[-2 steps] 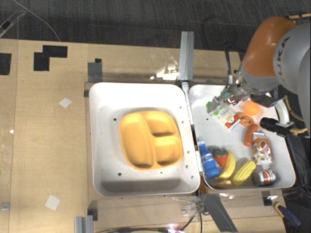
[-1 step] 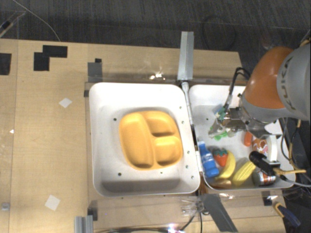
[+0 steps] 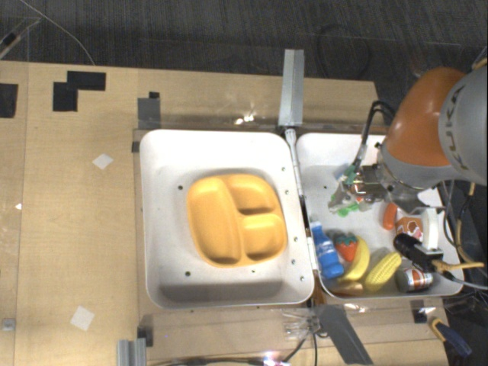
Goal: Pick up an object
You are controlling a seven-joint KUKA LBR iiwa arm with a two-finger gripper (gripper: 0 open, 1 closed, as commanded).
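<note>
Camera view: gripper [image 3: 345, 197] hangs over the right bin [image 3: 320, 152] (items crowd its near edge); finger state cannot be determined, possibly a green item there.

Glossy yellow plastic tray [image 3: 235, 219], smooth white bins [image 3: 164, 227], matt wooden bench [image 3: 69, 227]
</note>
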